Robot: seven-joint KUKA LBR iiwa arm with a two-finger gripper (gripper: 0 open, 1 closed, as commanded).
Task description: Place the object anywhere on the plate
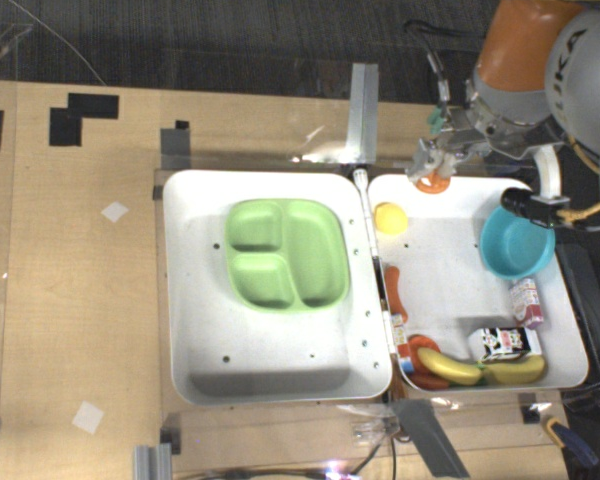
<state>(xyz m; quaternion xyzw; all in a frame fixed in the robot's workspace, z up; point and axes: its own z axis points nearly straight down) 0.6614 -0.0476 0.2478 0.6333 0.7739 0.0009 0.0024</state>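
The gripper (432,171) hangs over the far rim of the right bin (450,268), its grey body tilted down toward the bin's back left corner. A small orange object (435,182) sits right at its tip, apparently between the fingers, though the view is too small and cluttered there to be sure of a real grasp or of how wide the fingers stand. Behind it, the grey arm (570,58) with its orange band rises to the upper right.

Just below and left of the gripper, a yellow ball (390,218) lies near the right bin's left wall. A blue bowl (517,245) rests against the right side, with a small bottle (526,301) just beneath it. Along the left wall lies a red-orange sausage-like piece (394,294). At the near edge, two bananas (480,370) lie end to end beside a small black-and-white carton (504,343).

The green plate (285,254), divided into three compartments, sits in the left bin (210,358), well apart from the gripper. Both bins rest on the wooden desk (70,298).
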